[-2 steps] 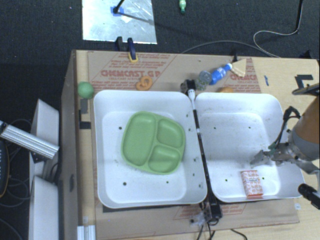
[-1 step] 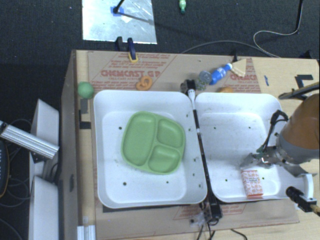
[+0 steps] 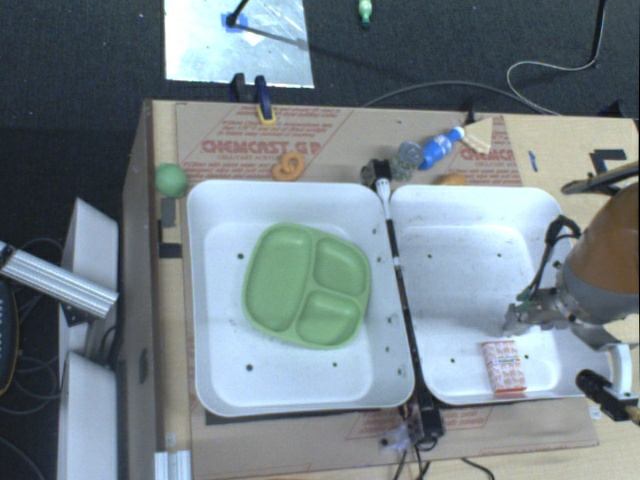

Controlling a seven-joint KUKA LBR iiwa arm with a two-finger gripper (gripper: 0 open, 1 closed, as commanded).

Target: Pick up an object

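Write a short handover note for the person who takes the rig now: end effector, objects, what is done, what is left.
End effector: low inside the right bin, near its right side; nothing seen in it.
Small red-and-white packet: flat on the right bin floor, just in front of the end effector.
Green divided tray: in the left bin.
Done: no pick yet.
Left: grasp and lift an object, probably the packet.

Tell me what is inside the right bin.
The right bin holds a small packet with red print near its front edge; the hand is low just behind it. The arm covers the bin's right side, so anything there is hidden.
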